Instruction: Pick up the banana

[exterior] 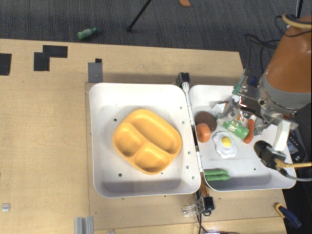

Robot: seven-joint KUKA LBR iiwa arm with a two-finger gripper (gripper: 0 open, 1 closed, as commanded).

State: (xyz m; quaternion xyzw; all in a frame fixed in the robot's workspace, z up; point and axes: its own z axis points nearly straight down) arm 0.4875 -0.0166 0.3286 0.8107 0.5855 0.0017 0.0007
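Bench with two white bins: your claw [241, 116] hangs over the toy-strewn bin [243, 179], grip state untellable, egg [225, 145] just beside it, yellow tray [146, 140] well apart in the other bin, banana's place not discernible, pick judged not yet done.

Wooden bench [44, 145] bears two white bins [100, 145].

Dark grey carpet [122, 6] lies beyond a pale wooden bench [44, 145]; a small green object [87, 32] and an orange scrap [185, 2] sit on it.
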